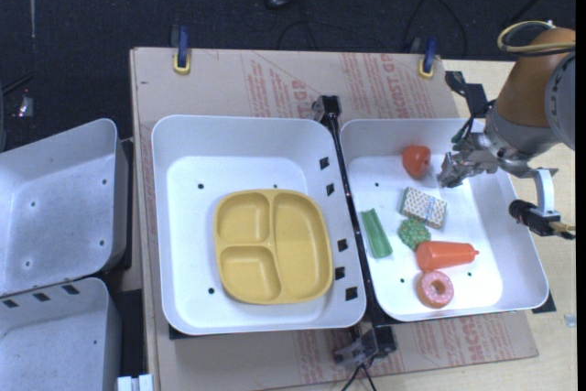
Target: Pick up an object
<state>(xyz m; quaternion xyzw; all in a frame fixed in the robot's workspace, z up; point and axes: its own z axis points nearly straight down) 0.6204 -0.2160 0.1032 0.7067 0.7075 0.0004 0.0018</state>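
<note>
Five toys lie in the right bin (526,288). Nearest is the tomato (417,160), just left of the jaws (452,174); cannot tell whether those are spread or pressed together.

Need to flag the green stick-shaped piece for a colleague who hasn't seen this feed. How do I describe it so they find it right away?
Look in the right bin, along its left wall beside the central divider. The green stick lies there, long and flat, left of the bumpy green broccoli, apart from it.
</note>
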